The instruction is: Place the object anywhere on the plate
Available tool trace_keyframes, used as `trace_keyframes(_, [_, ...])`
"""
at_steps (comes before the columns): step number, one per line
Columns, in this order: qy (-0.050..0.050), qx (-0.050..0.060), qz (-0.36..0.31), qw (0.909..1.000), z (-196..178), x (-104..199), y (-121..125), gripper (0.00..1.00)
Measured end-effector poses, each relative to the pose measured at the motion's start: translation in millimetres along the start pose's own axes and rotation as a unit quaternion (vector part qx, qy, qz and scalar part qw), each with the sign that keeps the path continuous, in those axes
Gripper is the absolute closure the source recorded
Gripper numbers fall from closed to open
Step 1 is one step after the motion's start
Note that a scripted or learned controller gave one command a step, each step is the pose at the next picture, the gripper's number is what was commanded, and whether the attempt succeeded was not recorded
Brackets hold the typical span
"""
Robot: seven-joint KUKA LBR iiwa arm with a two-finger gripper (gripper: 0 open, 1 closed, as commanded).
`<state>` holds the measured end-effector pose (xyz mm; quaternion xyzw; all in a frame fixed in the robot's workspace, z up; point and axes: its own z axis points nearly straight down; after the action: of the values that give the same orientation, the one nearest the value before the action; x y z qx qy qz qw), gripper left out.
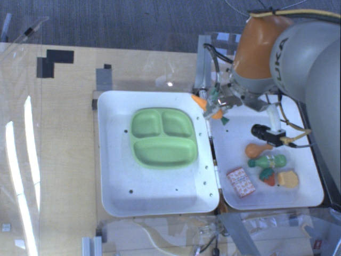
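The arm (303, 52) is a bulky, rounded grey shell with a glossy orange band (256, 44) at ten o'clock of it, dark KUKA lettering between, and black and yellow cables above.

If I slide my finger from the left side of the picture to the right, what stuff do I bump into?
Black tape marks → left white bin → green plate → small orange thing at the gripper → patterned red-and-white block → green bottle-shaped toy → yellow piece.
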<state>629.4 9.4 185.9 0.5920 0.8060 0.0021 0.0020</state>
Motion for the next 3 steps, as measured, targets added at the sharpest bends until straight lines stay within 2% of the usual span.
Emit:
trace_keyframes(1, [0.000, 0.000, 0.000, 1.0000, 0, 0, 0, 0.00])
trace_keyframes(2, [0.000, -0.004, -0.002, 1.0000, -12, 1, 2, 1.00])
trace_keyframes(3, [-0.001, -0.001, -0.229, 0.9734, -11, -29, -52, 1.00])
